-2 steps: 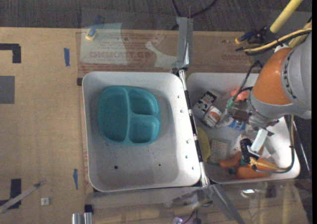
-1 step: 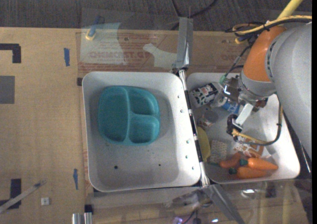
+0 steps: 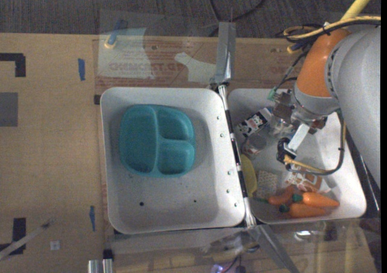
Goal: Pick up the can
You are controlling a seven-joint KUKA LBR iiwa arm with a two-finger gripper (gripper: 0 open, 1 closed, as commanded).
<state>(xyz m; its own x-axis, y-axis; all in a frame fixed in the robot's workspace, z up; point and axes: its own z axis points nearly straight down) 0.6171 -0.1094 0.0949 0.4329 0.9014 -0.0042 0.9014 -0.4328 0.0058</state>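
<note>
The can [image 3: 259, 139] looks to be lying tilted in the right bin [image 3: 357, 200], with the gripper [image 3: 273, 128] right down on it. Honestly can't tell the gripper's state from here, so no confirmed grab and the lift's still to do.

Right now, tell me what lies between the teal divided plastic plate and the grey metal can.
Camera view: between teal divided plastic plate and grey metal can, just bare left-bin floor and the bins' adjoining white rims.
</note>
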